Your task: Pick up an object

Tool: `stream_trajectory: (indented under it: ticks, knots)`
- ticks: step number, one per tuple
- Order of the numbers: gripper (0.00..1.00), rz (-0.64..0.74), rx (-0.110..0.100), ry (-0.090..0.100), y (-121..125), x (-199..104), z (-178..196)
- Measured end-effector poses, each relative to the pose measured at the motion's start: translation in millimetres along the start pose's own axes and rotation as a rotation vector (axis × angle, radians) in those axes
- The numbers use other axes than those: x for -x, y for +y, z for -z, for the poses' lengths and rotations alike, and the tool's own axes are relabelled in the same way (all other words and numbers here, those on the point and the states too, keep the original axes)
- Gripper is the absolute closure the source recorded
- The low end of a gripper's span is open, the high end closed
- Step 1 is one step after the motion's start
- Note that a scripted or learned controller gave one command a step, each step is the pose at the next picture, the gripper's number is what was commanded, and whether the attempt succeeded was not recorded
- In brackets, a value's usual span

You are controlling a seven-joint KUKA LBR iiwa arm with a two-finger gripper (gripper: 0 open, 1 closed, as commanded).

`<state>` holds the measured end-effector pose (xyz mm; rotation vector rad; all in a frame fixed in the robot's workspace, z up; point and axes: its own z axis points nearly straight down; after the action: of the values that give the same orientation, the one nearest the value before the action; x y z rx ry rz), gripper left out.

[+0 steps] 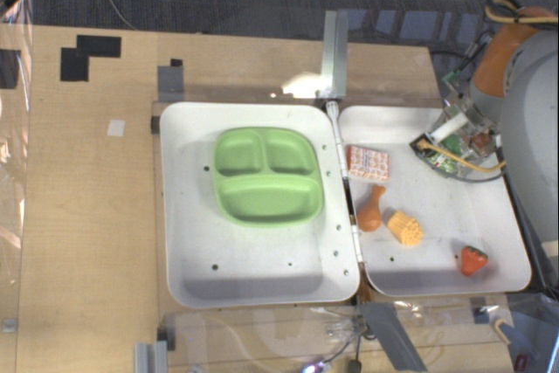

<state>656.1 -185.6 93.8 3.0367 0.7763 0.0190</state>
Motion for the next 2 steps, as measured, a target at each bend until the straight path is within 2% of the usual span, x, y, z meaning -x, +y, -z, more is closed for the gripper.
stream_trajectory:
  ticks: [1,2]
  knots:
    - [1.00,-0.280,-0.008,0.004,13.6,1.4,0.0]
    - [1.00,-0.291,-0.009,-0.007,-40.3,-24.7,38.3]
